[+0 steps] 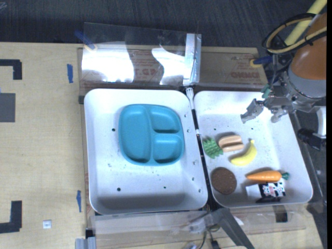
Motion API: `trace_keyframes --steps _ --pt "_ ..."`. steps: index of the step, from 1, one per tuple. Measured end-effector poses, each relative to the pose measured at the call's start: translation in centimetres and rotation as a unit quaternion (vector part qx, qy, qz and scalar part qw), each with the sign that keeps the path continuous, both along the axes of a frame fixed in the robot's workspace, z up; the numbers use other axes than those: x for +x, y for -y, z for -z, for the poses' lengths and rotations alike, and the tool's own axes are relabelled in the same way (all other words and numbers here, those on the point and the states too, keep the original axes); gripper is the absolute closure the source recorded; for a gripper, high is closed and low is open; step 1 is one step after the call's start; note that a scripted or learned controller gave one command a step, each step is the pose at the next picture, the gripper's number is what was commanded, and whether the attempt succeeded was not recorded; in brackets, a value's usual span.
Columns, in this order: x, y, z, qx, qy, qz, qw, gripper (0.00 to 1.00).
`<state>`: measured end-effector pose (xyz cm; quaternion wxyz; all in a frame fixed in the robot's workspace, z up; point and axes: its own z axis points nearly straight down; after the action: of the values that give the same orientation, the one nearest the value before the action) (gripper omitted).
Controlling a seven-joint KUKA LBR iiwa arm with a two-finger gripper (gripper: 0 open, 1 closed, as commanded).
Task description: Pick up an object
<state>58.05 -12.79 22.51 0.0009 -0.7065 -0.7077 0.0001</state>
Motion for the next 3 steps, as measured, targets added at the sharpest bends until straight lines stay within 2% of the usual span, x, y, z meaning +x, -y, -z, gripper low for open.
trace_keyframes --steps 1,2,3 --pt "-1.5 -0.3 12.7 -0.0014 0.005 0.005 1.0000 0.00" --pt "-1.5 -0.2 12.7 -0.0018 0.005 0.005 1.0000 0.00" --pt "-5.9 -2.7 12.9 -0.0033 0.015 0.057 0.9983 0.00"
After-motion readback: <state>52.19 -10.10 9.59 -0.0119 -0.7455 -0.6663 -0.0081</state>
